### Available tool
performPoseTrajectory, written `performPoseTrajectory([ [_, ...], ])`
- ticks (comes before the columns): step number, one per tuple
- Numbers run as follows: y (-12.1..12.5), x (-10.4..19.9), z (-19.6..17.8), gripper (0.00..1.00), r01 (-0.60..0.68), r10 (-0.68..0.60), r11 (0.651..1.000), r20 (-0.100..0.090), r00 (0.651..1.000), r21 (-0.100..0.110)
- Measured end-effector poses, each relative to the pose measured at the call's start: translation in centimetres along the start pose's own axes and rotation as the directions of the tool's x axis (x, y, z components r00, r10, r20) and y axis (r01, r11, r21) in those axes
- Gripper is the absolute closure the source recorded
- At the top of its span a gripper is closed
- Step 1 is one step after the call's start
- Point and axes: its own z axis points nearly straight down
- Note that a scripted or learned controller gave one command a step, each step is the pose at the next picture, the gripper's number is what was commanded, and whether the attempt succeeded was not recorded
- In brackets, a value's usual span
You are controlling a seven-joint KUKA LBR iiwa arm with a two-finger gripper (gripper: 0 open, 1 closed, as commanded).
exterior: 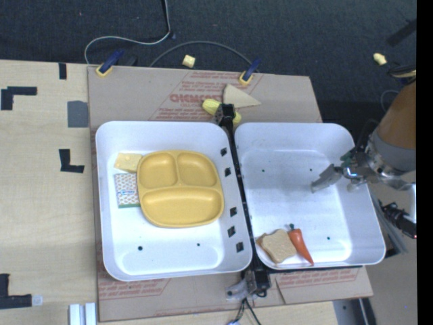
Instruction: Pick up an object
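In the right bin [338, 137], a slice of toast [276, 246] lies at the near edge with an orange carrot [302, 247] touching its right side. My gripper [339, 180] hangs over the right part of this bin, well above and to the right of the toast and carrot. Its fingers [324, 179] are spread apart with nothing between them. The left bin [169, 266] holds a yellow divided plate [181, 188], a pale yellow slab [127, 162] and a small patterned packet [126, 189] along the plate's left side.
A tan wedge [241, 97] and a small yellow piece [212, 105] lie on the cardboard behind the bins. Black clips [230, 175] line the seam between the bins. Cables run across the dark floor at the back.
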Motion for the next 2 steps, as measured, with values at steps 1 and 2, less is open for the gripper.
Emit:
performPoseTrajectory([
  [1, -0.1, 8.2, 6.9, 0.00, 0.009, -0.009, 1.000, -0.012, 1.000, 0.017],
  [2, -4.4, 6.9, 9.4, 0.00, 0.004, -0.004, 1.000, -0.006, 1.000, 0.004],
])
